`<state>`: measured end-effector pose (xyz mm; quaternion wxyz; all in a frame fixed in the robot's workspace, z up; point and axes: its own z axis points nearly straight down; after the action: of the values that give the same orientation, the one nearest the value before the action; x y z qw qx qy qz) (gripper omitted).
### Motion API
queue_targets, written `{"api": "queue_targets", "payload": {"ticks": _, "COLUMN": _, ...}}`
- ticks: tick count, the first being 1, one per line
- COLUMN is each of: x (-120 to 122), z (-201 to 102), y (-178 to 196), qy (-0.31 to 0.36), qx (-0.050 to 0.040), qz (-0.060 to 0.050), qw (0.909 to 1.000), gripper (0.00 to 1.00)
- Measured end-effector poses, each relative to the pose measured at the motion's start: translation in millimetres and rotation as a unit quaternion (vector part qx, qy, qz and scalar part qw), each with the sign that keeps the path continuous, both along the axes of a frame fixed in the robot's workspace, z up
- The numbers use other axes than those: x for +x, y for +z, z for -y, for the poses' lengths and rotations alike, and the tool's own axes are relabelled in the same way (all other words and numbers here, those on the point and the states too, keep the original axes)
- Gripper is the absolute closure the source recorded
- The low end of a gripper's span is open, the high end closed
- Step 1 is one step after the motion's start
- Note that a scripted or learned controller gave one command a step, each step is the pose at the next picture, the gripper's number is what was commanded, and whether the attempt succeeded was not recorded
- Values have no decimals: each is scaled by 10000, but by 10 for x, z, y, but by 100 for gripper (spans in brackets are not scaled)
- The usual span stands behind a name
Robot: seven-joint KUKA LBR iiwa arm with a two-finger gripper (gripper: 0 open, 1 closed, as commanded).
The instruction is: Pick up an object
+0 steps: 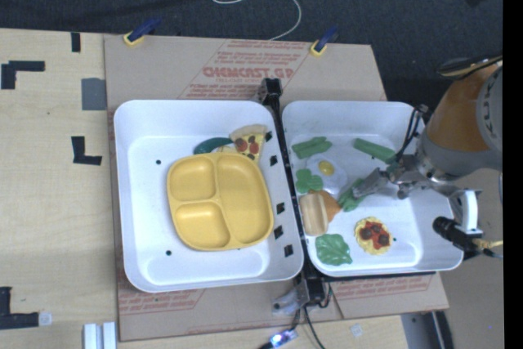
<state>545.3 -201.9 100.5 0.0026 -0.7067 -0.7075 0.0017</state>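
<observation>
The right bin [409, 120] holds several toy foods: a green leaf [311, 147], a green pod [374, 149], a small yellow piece [326, 168], a green lump [308, 180], a bread roll [315, 211], another green leaf [333, 248] and a round tart with red topping [373, 234]. My gripper [369, 183] reaches in from the right, low over the middle of this bin. Its tip lies right above a long green strip [350, 197], which slants down to the left beside the roll. Whether the strip is held is not visible.
The left bin [139, 135] bears a yellow divided plate [219, 201], with a pizza slice [251, 140] and a dark green item [212, 146] behind it. A black divider clip [270, 89] sits between the bins. The arm's orange band [458, 114] hangs over the right bin's edge.
</observation>
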Motion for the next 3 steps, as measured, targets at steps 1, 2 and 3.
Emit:
{"api": "queue_targets", "payload": {"ticks": 1, "x": 37, "z": 4, "y": -115, "qy": -8, "qx": -20, "qz": 76, "qw": 10000, "gripper": 0}}
{"api": "queue_targets", "payload": {"ticks": 2, "x": 50, "z": -15, "y": -3, "qy": 4, "qx": -7, "qz": 88, "qw": 10000, "gripper": 100}}
{"api": "queue_targets", "payload": {"ticks": 3, "x": 76, "z": 85, "y": 497, "qy": -4, "qx": -14, "qz": 44, "qw": 10000, "gripper": 100}}
